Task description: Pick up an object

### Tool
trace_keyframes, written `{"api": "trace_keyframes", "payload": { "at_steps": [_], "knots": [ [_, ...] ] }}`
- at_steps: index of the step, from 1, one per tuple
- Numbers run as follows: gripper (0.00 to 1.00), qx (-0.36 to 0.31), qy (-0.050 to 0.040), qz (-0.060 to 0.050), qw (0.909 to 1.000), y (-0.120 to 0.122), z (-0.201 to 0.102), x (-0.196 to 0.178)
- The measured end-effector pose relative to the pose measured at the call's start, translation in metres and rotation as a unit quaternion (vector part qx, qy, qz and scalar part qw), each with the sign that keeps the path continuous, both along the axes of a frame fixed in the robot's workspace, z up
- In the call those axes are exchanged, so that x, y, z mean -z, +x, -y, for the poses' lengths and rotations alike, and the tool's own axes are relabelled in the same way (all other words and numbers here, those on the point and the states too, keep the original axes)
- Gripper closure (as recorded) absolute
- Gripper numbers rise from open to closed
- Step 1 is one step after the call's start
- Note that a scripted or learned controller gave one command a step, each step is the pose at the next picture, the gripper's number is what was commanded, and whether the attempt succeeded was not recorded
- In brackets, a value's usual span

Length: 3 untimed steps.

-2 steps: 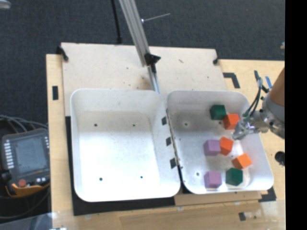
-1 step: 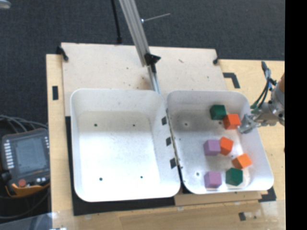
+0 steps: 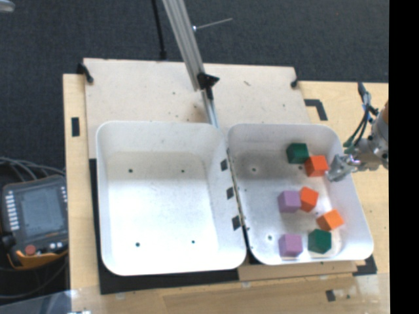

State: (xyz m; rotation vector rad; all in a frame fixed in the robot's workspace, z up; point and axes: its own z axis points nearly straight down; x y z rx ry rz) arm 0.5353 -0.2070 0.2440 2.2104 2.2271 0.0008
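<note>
Gripper (image 3: 338, 169) at the right bin's (image 3: 262, 142) far rim, beside an orange cube (image 3: 317, 165).

We see the bench (image 3: 137, 90) filling mid-frame, with the left bin (image 3: 157, 195) at centre left and the right bin at centre right, the two touching along their inner walls. A metal pole (image 3: 186, 44) slants down from the top of the frame to where they meet, and a pendant (image 3: 34, 218) sits at lower left. The arm (image 3: 373, 146) enters at the right edge, its gripper just beside the upper orange cube; whether its fingers are parted or grip anything we cannot tell. All seven cubes lie in the right bin: green (image 3: 297, 153) at top, purple (image 3: 289, 201) touching orange (image 3: 309, 197) mid-bin, another orange (image 3: 330, 220) lower right, purple (image 3: 290, 244) and green (image 3: 319, 241) at the bottom.
</note>
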Motion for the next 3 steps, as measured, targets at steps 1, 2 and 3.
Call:
{"api": "trace_keyframes", "payload": {
  "at_steps": [1,2,3],
  "knots": [
    [1.0,0.0,0.0013,-0.001,1.0,-0.008,-0.058,0.005],
    [1.0,0.0,0.0019,-0.001,1.0,-0.002,-0.118,0.01],
    [1.0,-0.001,0.0022,0.0,1.0,-0.005,-0.175,-0.001]
  ]
}}
